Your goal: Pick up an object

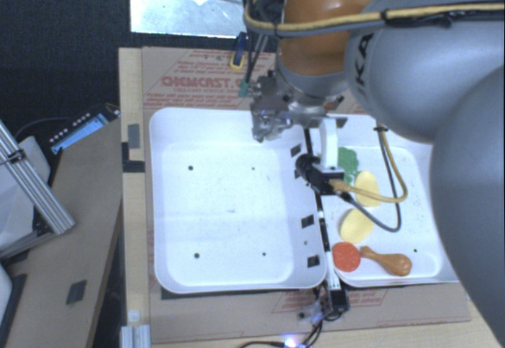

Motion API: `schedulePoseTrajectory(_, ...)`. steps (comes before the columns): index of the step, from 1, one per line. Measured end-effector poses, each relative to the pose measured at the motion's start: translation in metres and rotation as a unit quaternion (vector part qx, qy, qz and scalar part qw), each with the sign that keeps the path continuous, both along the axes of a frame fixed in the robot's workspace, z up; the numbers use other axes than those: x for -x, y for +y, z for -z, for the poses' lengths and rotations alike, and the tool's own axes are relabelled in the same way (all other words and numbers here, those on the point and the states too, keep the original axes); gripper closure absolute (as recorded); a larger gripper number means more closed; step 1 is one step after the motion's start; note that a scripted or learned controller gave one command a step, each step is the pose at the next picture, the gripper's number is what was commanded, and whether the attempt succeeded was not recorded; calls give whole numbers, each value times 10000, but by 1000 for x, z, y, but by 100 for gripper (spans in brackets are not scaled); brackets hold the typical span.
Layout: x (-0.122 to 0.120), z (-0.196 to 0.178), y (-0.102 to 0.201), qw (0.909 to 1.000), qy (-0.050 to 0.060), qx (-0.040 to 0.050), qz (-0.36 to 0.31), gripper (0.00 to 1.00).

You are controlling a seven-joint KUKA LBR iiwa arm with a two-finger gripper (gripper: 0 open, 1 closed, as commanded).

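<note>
I had the gripper (264, 124) hovering at the left bin's (221, 204) far edge (open or closed, I couldn't tell), with the green piece (348, 158), the nearest object, lying rightward in the right bin (417, 216).

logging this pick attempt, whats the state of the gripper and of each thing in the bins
gripper: over the back right corner of the left bin
green piece: lying in the right bin, partly hidden
upper yellow piece: lying in the right bin
lower yellow piece: lying in the right bin
red disc: lying flat near the front
orange drumstick: lying beside the red disc
</note>
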State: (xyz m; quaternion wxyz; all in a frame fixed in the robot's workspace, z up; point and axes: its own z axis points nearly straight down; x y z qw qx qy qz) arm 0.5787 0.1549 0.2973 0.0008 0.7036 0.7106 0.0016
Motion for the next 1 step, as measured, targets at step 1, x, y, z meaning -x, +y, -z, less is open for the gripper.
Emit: schedulePoseTrajectory(1, 10, -100, 33, 10000, -37, -20, 7, 100)
